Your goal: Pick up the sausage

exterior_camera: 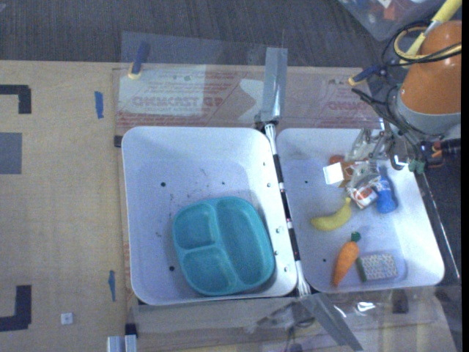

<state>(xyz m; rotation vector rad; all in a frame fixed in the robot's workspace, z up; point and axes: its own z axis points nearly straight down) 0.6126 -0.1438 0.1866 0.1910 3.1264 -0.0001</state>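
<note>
Much of the sausage (350, 169), perhaps reddish, hides behind the gripper (370, 155); grip state unclear.

The sausage (338, 160) is seen as a small reddish-brown piece in the right-hand white bin (418, 270), in the right half of the frame. It is found on the bin's floor in the upper part, near the back wall and well apart from the front rim. Only a short stretch of it is shown, so its full shape and the way it is turned cannot be told. Its right end is hidden where the gripper (370, 160) hangs over it. A small white card (333, 173) is seen just below it, touching or nearly so.
</note>
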